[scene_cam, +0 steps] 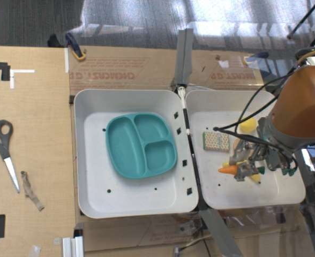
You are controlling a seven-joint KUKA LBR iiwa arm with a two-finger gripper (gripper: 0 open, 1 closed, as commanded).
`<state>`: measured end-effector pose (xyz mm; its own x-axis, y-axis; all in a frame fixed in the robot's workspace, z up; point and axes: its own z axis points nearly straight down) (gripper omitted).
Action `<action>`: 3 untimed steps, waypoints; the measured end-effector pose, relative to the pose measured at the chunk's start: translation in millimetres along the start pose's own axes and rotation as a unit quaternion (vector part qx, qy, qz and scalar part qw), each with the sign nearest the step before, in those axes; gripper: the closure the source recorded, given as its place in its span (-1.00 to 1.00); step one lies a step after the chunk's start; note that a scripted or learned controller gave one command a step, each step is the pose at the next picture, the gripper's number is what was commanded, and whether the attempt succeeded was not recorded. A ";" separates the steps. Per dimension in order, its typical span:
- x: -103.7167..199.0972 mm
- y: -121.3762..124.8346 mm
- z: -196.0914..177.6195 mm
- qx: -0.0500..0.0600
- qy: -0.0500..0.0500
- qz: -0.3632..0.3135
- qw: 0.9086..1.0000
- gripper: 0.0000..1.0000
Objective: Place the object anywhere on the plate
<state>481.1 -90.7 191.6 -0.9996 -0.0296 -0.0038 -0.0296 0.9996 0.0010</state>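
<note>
The arm [302, 106] comes in from the right, orange band up high, wrist bent down into the right bin [286, 197]. The end effector [247, 167] sits low over that bin's floor, a tangle of grey metal and black cables, pointing down and a touch toward the plate's side. Fingers? Too cluttered and blurred to call; I cannot tell whether they are spread or closed, or whether anything sits between them.

Right at the end effector lies a carrot [228, 169], orange, tip pointing toward the plate, its thick end running in under the metalwork, touching or nearly so. Just beyond the carrot, away from the viewer, a speckled sponge [216, 141] lies flat, near the end effector but apart from it. A yellow thing [248, 125] peeks out beside the sponge, close under the arm. More yellow and green bits [256, 176] show on the end effector's far side from the plate, hard to make out.

The plate [141, 145], teal with three compartments, rests in the left bin [93, 197], well apart from the end effector. Left of the plate, out on the desk [29, 122], lie scissors [3, 143].
</note>
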 end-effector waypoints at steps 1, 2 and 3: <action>-13.1 -58.6 -117.1 0.001 -0.001 -0.079 0.997 1.00; -28.0 -32.1 -79.0 -0.001 0.001 -0.252 0.968 1.00; -67.0 36.4 -23.2 -0.001 0.001 -0.402 0.916 1.00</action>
<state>547.0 -52.4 215.1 -0.6549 -0.7557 -0.0026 -0.7557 0.6549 0.0014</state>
